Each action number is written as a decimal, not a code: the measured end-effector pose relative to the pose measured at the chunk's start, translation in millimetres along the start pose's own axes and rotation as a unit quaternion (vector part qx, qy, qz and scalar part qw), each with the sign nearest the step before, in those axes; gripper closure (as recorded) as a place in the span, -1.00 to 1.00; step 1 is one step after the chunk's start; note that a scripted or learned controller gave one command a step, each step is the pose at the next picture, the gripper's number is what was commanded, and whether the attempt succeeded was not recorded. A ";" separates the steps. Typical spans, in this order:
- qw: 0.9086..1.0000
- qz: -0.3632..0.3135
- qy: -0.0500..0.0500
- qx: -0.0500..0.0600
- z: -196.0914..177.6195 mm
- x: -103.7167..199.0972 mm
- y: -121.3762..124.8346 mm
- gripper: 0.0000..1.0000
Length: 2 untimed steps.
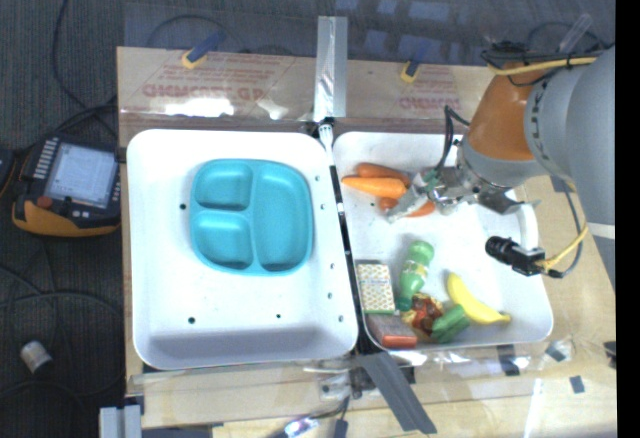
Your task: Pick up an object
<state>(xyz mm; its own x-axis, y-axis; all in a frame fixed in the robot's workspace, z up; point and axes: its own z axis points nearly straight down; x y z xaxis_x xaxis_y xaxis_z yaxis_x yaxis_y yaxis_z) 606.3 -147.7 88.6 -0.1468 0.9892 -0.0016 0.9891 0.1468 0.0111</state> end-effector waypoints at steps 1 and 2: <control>0.996 -0.091 -0.004 0.001 -0.5 26.7 11.1 -1.00; 0.996 -0.092 0.000 0.003 -7.2 29.3 12.0 1.00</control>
<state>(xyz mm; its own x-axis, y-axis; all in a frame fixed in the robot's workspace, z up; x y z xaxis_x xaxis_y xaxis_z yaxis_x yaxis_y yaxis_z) 613.7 -117.0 95.9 -0.3250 0.9457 -0.0024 0.9457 0.3250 0.0039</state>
